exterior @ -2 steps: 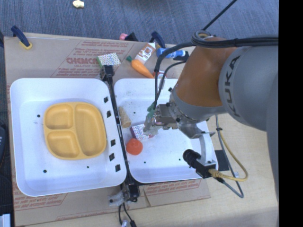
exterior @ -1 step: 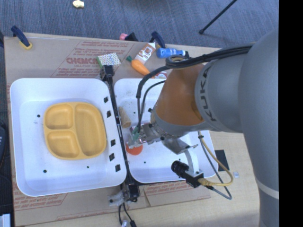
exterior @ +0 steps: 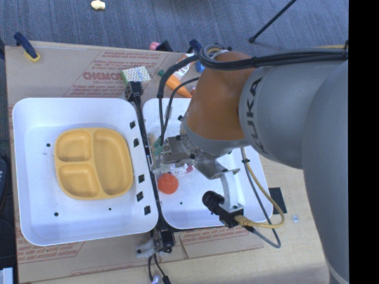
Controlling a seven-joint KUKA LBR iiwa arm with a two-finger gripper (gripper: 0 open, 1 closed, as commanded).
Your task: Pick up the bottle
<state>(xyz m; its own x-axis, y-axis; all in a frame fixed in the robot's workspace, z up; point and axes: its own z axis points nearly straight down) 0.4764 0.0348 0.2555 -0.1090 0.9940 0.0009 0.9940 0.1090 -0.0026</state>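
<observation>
Pegged the bottle (exterior: 177, 83) as the orange-white piece at the right bin's (exterior: 195, 222) far rim, half under the arm (exterior: 225, 99); probably light, stiff, slick plastic, best gripped across mid-body; couldn't tell claw (exterior: 172, 154) open or closed.

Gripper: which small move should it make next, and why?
Probably lift and shift toward the far end of the right bin. The gripper sits near a red round thing, while what looks like the orange bottle lies at the far edge, half hidden by the arm.
</observation>
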